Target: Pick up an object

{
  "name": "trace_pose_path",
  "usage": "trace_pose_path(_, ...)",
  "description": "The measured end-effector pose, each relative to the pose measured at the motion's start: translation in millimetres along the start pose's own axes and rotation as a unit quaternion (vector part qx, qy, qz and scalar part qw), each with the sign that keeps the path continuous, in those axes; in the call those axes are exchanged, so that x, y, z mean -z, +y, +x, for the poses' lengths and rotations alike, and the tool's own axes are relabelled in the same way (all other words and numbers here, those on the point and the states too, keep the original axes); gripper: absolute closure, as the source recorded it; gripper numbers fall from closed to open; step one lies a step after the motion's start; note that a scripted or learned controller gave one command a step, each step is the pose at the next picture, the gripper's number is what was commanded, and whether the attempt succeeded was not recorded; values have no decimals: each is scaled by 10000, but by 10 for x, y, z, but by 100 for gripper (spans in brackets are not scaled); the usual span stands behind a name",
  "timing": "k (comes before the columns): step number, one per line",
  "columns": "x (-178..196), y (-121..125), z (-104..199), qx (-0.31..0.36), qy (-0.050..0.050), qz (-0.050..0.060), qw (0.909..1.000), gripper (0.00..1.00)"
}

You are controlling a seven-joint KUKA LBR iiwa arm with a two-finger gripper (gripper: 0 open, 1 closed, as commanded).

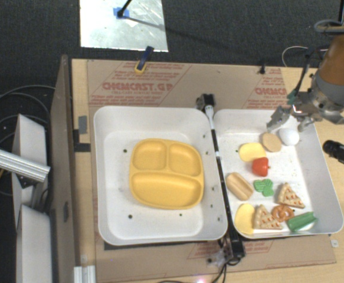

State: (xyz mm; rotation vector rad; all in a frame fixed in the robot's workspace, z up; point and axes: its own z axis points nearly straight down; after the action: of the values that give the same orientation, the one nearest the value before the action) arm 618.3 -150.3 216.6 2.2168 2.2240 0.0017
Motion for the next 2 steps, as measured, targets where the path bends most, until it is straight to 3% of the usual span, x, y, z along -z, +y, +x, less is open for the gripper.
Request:
trace_pose_path(1, -1363, -245, 85, -13, 28, 46, 10000, 0)
trace_pose_path(2, -1327, -574, 176, -18, 8, 23, 10000, 0)
